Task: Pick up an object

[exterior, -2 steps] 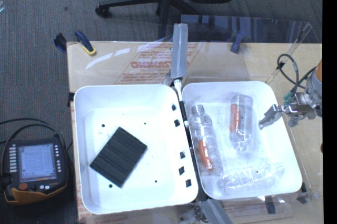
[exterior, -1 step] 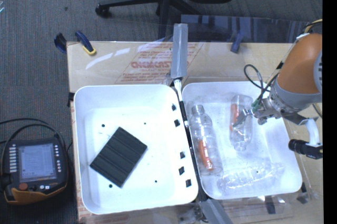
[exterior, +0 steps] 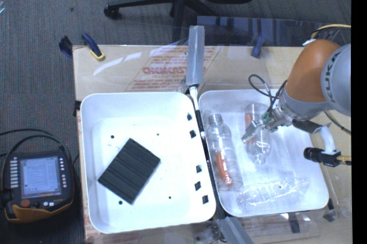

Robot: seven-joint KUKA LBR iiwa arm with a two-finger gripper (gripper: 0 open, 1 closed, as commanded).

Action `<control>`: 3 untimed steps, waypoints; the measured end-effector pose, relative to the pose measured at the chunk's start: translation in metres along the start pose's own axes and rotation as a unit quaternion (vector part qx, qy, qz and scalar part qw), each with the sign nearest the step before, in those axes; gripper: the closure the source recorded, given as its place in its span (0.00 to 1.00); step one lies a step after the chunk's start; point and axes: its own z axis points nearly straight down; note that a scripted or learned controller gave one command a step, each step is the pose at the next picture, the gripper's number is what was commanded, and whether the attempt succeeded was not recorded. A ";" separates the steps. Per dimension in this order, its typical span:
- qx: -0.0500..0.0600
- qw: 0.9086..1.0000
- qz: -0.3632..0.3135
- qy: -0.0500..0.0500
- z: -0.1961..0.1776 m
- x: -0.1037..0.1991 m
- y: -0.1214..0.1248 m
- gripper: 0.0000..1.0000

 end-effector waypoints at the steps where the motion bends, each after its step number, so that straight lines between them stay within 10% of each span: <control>1: -0.016 1.000 -0.005 -0.004 0.000 0.015 -0.022 0.00; 3: -0.013 1.000 -0.020 -0.002 0.003 0.015 -0.006 0.00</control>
